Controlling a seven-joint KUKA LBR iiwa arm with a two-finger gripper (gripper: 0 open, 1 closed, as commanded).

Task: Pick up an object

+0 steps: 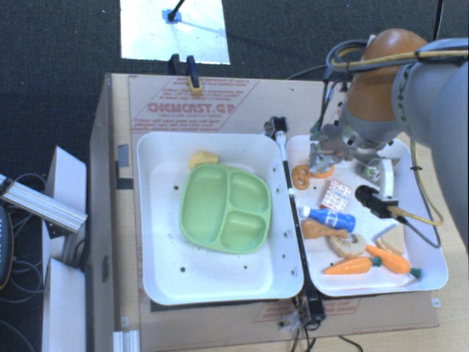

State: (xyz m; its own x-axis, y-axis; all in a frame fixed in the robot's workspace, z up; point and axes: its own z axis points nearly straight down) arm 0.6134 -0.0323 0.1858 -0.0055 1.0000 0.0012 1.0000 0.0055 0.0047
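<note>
My gripper (320, 160) hangs low over the far left part of the right bin (432, 270), just above a small orange piece (324, 171). A brown pretzel (300, 176) lies right beside it, to the left. Nearer the front of that bin are a red and white checkered packet (336, 194), a blue tube (330, 218), a round cookie (346, 245) and two carrots (348, 267) (392, 259). The gripper's tips are hidden by its own body, and nothing is seen held.
The left bin (157, 270) holds a green divided plate (226, 208) and a yellow piece (204, 158) at its far side. A black divider bar (289, 196) runs between the bins. The arm's orange band (381, 72) looms over the right bin's far edge.
</note>
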